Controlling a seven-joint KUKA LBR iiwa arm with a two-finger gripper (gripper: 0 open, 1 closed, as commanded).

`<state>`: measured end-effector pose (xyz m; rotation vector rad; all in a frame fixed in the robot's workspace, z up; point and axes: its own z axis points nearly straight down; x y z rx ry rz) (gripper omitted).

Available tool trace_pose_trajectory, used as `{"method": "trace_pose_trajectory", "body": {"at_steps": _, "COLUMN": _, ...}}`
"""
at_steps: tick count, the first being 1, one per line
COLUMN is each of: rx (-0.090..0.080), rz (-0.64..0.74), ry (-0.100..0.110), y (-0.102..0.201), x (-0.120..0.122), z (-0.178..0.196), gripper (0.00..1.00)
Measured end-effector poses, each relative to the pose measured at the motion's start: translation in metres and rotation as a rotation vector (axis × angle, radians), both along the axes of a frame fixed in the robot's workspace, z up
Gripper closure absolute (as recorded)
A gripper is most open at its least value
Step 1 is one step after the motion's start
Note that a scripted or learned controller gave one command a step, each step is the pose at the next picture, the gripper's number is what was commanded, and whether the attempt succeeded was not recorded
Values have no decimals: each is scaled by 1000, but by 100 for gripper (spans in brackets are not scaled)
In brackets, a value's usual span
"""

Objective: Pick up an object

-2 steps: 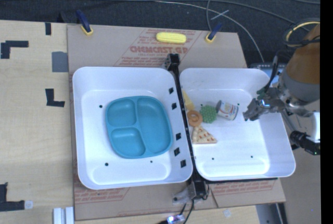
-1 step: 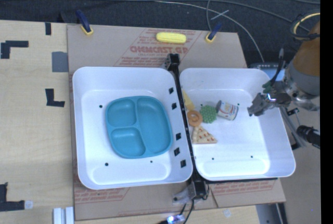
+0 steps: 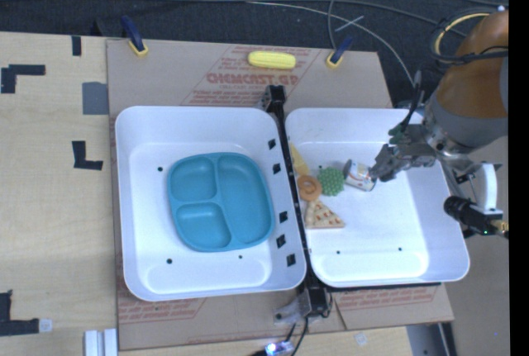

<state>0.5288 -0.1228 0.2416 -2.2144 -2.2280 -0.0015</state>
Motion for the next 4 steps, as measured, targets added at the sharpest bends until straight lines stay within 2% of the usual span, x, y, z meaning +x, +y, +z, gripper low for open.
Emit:
{"method": "trace_pose_trajectory", "body": {"at_steps": 2, "rx": 0, "rz": 0, "ry": 2, "y": 102, "x": 6, "z": -23, "gripper": 100}}
{"method": "trace_pose_trajectory", "body": {"at_steps": 3, "rx": 1, "rz": 1, "ry": 1, "y": 158, "x": 5, "z": -13, "gripper": 100}}
{"method": "trace_pose_trajectory", "body": {"at_steps": 4, "rx": 0, "rz": 1, "ry": 4, "y": 217, "x": -4, "z": -22, "gripper": 100}}
